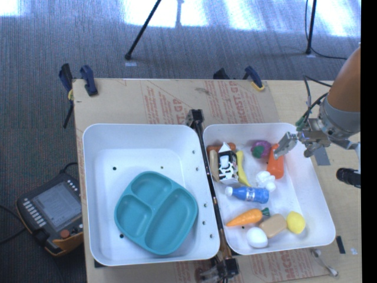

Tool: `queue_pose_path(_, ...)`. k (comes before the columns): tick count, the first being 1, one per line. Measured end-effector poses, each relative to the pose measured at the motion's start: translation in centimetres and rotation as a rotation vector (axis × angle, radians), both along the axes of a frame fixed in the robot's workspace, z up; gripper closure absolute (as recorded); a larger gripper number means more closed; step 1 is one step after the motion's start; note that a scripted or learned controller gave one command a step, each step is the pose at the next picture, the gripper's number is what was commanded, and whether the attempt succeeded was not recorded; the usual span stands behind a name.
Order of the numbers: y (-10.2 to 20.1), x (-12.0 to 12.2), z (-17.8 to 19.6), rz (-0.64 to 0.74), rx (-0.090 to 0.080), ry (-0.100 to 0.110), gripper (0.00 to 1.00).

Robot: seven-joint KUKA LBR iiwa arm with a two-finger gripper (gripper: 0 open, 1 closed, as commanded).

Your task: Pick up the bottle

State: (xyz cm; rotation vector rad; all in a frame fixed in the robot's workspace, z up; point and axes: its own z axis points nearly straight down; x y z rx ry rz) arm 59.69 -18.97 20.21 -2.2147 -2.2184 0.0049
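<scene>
At the near edge of the right bin point(321, 211) lie a white egg point(256, 237), a tan bread piece point(273, 225), a yellow lemon point(296, 222) and an orange carrot point(245, 218). Just beyond them, mid-bin, lies the bottle point(247, 193): blue body, white cap, on its side, long axis running left to right, cap pointing left. Farther back stands a black-and-white milk carton point(227, 164). The tool point(301, 145) hangs over the bin's far right rim, fingers spread apart, holding nothing. In the left bin point(100, 175) rests a teal divided plate point(156, 212).
</scene>
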Motion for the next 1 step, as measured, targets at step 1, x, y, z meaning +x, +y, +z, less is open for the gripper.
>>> queue_pose_path(1, 1.91, -3.73, -11.76, 0.144, 0.001, 0.0, 0.0)
